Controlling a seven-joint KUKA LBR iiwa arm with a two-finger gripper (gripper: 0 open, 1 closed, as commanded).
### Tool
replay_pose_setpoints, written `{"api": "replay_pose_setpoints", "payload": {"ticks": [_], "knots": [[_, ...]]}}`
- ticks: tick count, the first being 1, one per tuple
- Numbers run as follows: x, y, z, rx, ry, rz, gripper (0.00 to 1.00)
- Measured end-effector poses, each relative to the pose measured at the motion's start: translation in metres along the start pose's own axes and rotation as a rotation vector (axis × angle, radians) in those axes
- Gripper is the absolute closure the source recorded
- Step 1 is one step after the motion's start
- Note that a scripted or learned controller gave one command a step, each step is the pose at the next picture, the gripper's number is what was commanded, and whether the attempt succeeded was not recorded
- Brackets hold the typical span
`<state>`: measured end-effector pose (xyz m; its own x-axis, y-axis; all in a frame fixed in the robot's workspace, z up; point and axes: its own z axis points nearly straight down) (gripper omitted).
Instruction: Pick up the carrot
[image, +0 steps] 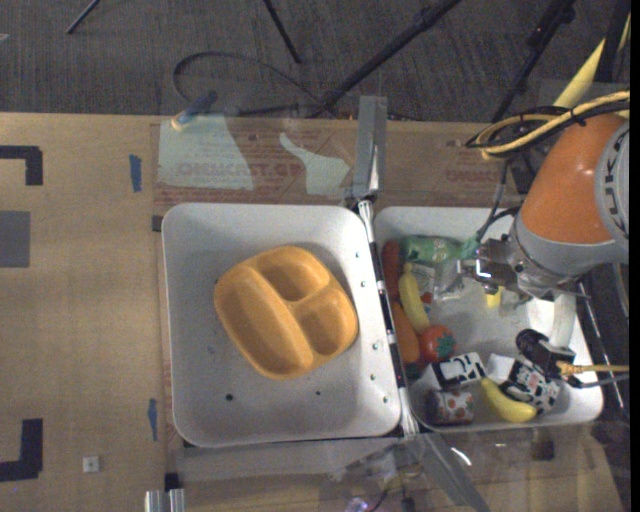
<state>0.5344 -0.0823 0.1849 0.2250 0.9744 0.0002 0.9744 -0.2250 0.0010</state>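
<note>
The carrot (405, 336) is a long orange piece lying along the left wall of the right bin (585, 400), between a yellow banana (411, 296) above it and a red tomato (436, 342) at its right. My gripper (468, 277) hangs over the upper middle of that bin, right of the banana and above and to the right of the carrot, apart from it. The arm's orange band (568, 195) sits behind it at the right.
The left bin (190, 400) bears an orange divided plate (286, 310). The right bin also holds a green bag (436, 248), a red piece (391, 260), two cow-patterned cartons (459, 369) (531, 386), a second banana (505, 402) and a small can (452, 406).
</note>
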Motion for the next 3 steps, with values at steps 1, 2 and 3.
{"api": "replay_pose_setpoints", "payload": {"ticks": [1, 2, 3], "knots": [[-0.025, -0.049, 0.098, -0.006, 0.001, -0.079, 0.00], [-0.074, -0.016, 0.023, 0.000, -0.001, 0.019, 0.00], [-0.033, -0.047, 0.098, -0.004, 0.002, 0.101, 0.00]]}}
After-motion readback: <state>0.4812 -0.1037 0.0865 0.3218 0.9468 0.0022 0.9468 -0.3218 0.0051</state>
